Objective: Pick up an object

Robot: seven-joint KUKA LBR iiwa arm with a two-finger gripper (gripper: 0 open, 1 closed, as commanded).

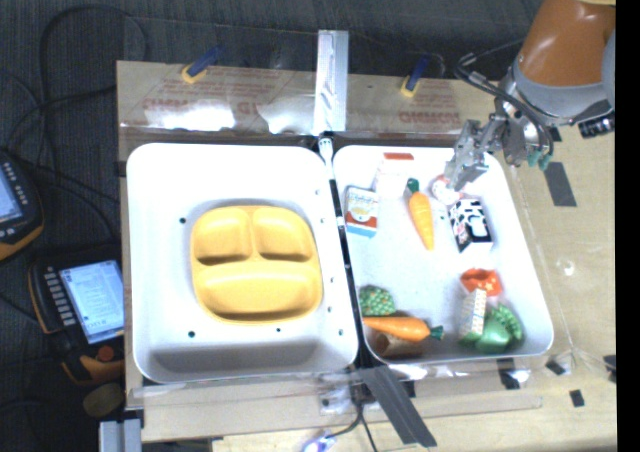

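Pincer: the gripper (466, 166) hung over the far right part of the right bin (530, 240), its metal fingers pointing down and toward the bin's middle; whether they were spread or clenched could not be told, and nothing could be seen between them.
Arm: the grey arm with its orange band (565, 35) stood behind and to the right of the pincer, reaching in from the right edge.
Small pink and white item: a little object (441, 188) lay just below the fingertips, too small to identify; contact could not be judged.
Black and white carton: the cow-patterned box (471, 221) lay just in front of the pincer, on the bin floor.
Carrot: an orange carrot (422, 216) with a green top lay to the left of the pincer, near it.
Milk carton: a white carton (361, 208) lay further left, against the divider between the bins.
Near-edge items: a second carrot (397, 327), a green bunch (376, 300), a corn cob (471, 312) and a green vegetable (497, 328) lay well in front of the pincer.
Left bin: the yellow divided tray (256, 261) sat in the left bin (160, 240), well apart from the pincer, far to its left.
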